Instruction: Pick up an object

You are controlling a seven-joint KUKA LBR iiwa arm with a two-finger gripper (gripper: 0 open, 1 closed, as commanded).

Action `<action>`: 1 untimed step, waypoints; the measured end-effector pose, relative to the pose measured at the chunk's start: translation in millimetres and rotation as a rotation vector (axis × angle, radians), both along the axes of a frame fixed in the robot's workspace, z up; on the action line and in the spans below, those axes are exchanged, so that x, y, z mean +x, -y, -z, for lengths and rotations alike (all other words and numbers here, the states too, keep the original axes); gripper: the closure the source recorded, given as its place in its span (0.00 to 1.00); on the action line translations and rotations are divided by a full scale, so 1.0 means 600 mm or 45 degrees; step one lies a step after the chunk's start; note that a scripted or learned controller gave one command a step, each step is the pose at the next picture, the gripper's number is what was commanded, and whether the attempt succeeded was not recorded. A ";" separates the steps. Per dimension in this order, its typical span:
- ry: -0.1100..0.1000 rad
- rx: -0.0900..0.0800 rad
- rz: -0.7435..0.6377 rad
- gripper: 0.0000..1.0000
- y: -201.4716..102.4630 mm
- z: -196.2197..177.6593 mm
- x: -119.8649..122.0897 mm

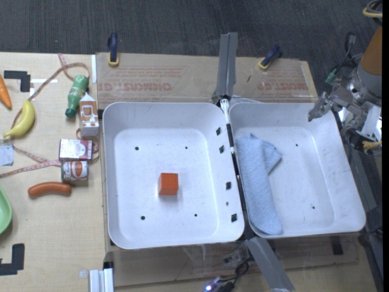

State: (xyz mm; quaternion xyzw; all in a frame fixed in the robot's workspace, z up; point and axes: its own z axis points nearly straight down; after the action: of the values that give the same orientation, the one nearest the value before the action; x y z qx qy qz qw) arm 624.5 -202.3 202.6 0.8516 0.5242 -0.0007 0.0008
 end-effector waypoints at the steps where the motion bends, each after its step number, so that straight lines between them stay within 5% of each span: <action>1: 0.000 0.002 0.073 0.00 -0.139 0.183 0.036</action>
State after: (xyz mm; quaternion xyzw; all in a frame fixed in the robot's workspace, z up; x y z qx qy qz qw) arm 646.4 -118.9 92.6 0.8664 0.4994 -0.0003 0.0004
